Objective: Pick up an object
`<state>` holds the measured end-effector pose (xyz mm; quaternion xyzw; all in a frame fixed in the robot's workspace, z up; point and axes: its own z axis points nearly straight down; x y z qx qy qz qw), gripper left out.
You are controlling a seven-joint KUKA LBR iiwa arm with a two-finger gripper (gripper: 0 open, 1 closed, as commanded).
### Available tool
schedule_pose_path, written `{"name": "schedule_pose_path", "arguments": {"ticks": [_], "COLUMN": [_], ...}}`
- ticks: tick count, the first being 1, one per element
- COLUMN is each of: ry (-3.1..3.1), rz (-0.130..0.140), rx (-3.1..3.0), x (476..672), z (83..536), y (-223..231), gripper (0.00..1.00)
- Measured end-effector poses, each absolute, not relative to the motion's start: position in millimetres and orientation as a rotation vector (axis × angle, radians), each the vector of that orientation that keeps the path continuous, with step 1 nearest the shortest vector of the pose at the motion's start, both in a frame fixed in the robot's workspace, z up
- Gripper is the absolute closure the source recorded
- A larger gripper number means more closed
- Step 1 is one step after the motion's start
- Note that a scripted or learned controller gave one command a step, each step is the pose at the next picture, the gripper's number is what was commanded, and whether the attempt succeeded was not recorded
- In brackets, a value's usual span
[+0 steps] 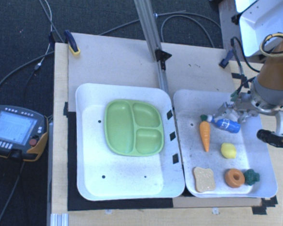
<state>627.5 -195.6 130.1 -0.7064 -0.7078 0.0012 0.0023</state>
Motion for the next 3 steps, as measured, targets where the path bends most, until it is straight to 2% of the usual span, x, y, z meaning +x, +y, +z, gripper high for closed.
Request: {"name": "schedule_pose_path", "arguments": {"ticks": [1,2,3], "ry": [-2.222,-2.227,-2.228], "rz": [0.002,-0.003,-0.006], "rx": [-2.218,-2.22,-2.224], "x": [627.5,629.4,627.4], "z": [83,98,161], "y": [-195,-195,-190], "gripper": [0.0,1.0,1.0]}}
